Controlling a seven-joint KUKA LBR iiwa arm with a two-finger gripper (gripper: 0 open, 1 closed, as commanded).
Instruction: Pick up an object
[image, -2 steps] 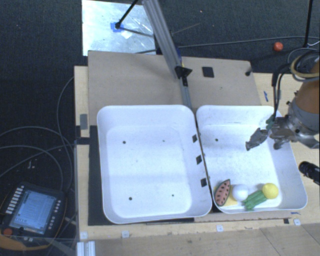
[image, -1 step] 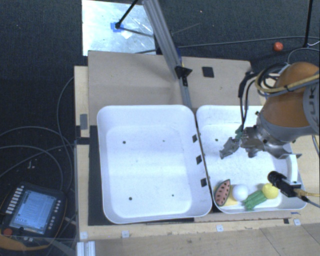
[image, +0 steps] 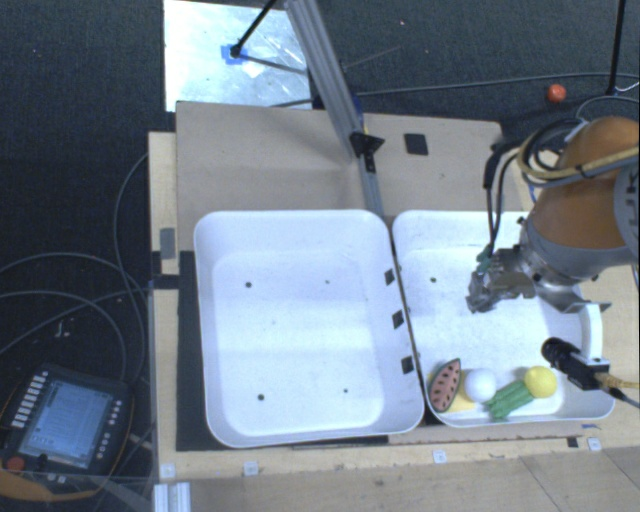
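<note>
My gripper (image: 487, 294) hangs over the middle of the right bin (image: 440, 262), below the grey and orange wrist that reaches in from the right. Nothing shows beneath it on the white floor. Along the bin's near wall lie a watermelon-slice toy (image: 445, 383), a small white ball (image: 481, 384), a green piece (image: 510, 398) and a yellow ball (image: 540, 381), close together. These sit well below and to the near side of the gripper, apart from it.
The left bin (image: 300, 330) adjoins the right one, with dark clips along the shared rim. A slanted metal pole (image: 335, 85) rises behind the bins. A black cylinder on a white bracket (image: 575, 362) overhangs the right bin's near right corner. A teach pendant (image: 65, 415) lies far left.
</note>
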